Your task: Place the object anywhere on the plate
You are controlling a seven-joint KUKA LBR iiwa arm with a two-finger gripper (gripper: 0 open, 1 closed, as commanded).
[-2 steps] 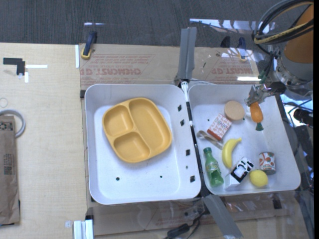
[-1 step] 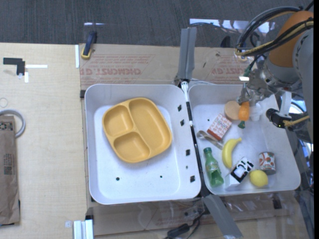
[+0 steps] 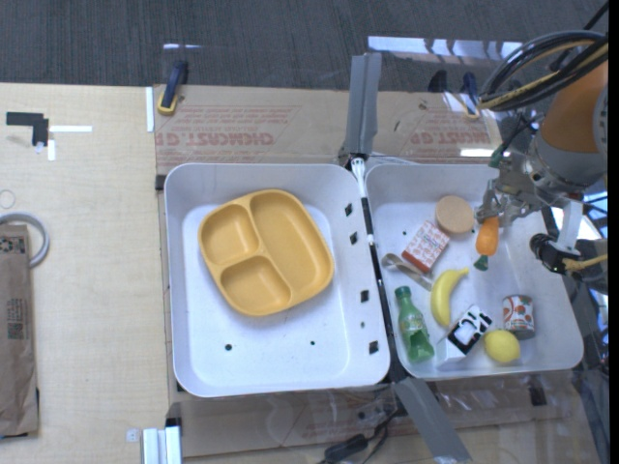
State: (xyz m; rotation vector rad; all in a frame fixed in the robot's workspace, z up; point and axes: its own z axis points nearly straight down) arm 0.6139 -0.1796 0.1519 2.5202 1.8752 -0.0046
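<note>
Camera view, smooth yellow three-compartment plate, orange carrot below hand

Light is bright and even, coming from above, with soft, short shadows. The white bins are close to overexposed, their walls washing out near the rims. The plate shows a mild sheen and faint shading in its compartments. A glare patch sits on the shiny strip at the top right. Focus is fair but slightly soft overall; small print on the cardboard blurs. The floor at the top is dark.
</note>
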